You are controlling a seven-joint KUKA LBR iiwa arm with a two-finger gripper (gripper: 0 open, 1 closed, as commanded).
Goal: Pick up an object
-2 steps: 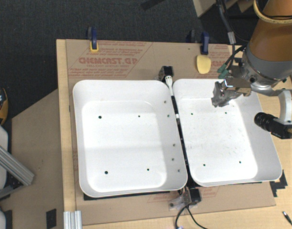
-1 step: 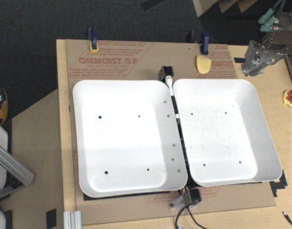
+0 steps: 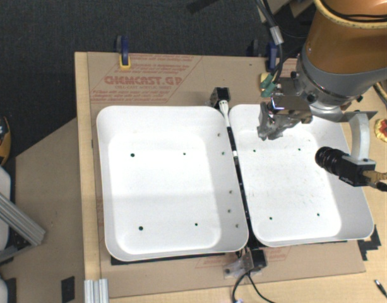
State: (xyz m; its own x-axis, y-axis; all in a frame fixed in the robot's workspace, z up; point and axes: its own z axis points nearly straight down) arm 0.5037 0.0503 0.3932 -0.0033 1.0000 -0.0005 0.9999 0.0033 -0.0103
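Note:
My gripper (image 3: 271,130) hangs low over the far left corner of the right white bin (image 3: 307,232), close to the bin's back wall. It sits under the grey wrist and the orange band of the arm, which reaches in from the upper right. From this slant, the wrist covers part of the gripper. A small green piece (image 3: 266,86) shows just behind the wrist, at the bench's back edge beside a blue clamp (image 3: 273,57).
The left white bin (image 3: 111,188) lies beside the right one, with a black divider strip (image 3: 234,163) between them. A black cylinder (image 3: 335,160) on the arm juts over the right bin. A second blue clamp (image 3: 122,48) grips the cardboard base at the back left.

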